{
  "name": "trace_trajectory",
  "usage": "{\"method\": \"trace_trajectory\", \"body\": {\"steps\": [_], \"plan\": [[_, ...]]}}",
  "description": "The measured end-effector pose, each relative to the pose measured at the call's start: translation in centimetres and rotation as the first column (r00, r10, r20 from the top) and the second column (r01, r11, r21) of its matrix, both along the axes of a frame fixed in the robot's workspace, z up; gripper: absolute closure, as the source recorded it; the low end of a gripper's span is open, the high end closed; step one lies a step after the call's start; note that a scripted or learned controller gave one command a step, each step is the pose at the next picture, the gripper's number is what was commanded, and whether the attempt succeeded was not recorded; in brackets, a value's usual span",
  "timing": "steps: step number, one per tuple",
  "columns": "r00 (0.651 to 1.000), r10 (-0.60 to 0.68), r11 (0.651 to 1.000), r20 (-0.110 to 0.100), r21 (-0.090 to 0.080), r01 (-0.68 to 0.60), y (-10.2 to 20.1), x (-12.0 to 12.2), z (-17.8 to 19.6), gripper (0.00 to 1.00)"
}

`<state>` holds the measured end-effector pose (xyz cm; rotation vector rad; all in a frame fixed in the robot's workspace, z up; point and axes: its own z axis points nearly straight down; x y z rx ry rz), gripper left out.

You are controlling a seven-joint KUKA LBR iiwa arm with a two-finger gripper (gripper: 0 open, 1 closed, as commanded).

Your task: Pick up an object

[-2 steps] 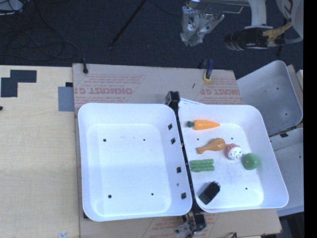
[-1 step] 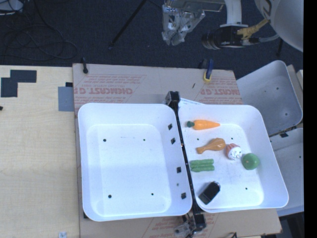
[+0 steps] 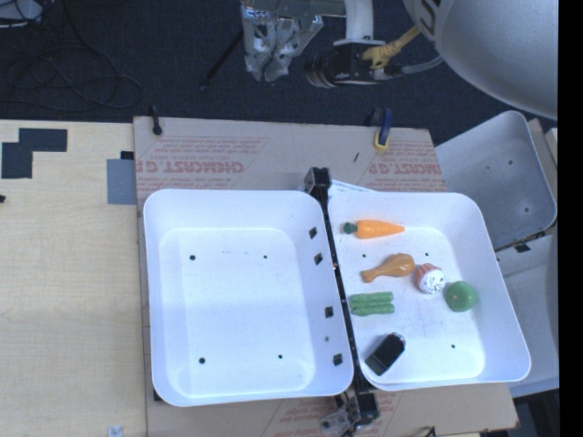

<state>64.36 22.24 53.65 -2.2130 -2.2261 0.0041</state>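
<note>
1. The bench (image 3: 64,271) is pale wood with a cardboard sheet (image 3: 273,153) on it, and two white bins sit on that.
2. Using the right bin (image 3: 483,244) as reference: inside it are a carrot (image 3: 375,229), a drumstick (image 3: 389,267), green beans (image 3: 372,304), a green ball (image 3: 461,296) and a black block (image 3: 385,353).
3. The left bin (image 3: 164,244) touches it.
4. The claw (image 3: 273,39) hangs well beyond it, over a dark floor (image 3: 137,71) with cables; can't tell if it's apart or together.

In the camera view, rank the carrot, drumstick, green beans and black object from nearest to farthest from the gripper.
Gripper hangs beyond the bins, at the top of the view.
1. Carrot, far end of the right bin.
2. Drumstick, mid-bin.
3. Green beans, nearer the divider.
4. Black object, near front edge.
</note>
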Motion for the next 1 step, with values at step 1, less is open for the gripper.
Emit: {"method": "trace_trajectory", "body": {"steps": [1], "plan": [[1.000, -0.004, 1.000, -0.016, -0.006, 0.004, 2.06, -0.12, -17.60, 1.00]]}}
